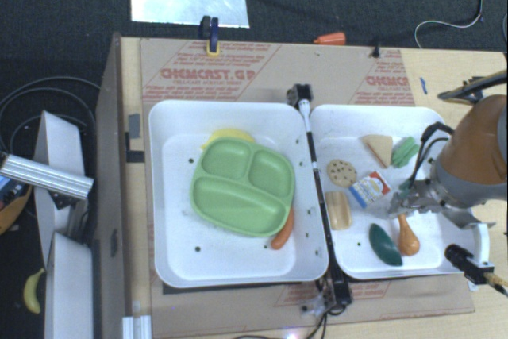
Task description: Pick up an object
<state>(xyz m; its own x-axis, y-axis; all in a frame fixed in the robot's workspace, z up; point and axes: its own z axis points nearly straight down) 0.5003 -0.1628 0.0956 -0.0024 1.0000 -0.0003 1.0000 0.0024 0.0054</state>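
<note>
The right bin (pixel 349 123) holds a round cookie (pixel 342 171), a tan wedge (pixel 379 148), a light green piece (pixel 405 151), a small red, white and blue packet (pixel 370 189), a pale bread stick (pixel 339 210), a dark green pod shape (pixel 386 244) and an orange drumstick (pixel 408 236). My gripper (pixel 403 202) reaches in from the right, low over the bin. It sits just right of the packet and just above the drumstick's top end. Nothing is visibly lifted.
In the left bin (pixel 171 171) lies a green divided plate (pixel 242 186), with a yellow item (pixel 230 136) peeking out behind it and an orange sausage shape (pixel 282 233) at its front right. A black divider (pixel 312 163) runs between the bins.
</note>
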